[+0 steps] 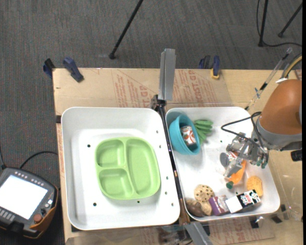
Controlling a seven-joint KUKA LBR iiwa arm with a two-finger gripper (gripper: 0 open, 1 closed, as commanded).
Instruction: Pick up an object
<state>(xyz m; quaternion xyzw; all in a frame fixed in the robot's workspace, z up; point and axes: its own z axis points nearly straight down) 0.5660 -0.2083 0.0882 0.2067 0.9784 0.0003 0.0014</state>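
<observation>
Gripper (238, 160) low in the right bin (214, 114), toward its right wall. Whether it is spread or closed cannot be told; the wrist hardware hides that.

Directly under it: a carrot (235, 176), lying slanted, tip toward the bin's front edge. Probably a toy, light, rigid, smooth plastic, tapered, likely to squirt out if pinched near the narrow end. Best taken across the thick middle.

Just right of it, an orange chunk (254, 184). At the front edge: cookie (204, 192), a black-and-white carton (248, 199). At the left wall, a blue bowl (184, 134) tipped on its side, can inside, green beans (204, 126) beside.

Left bin (74, 137): green tray (127, 167).
</observation>
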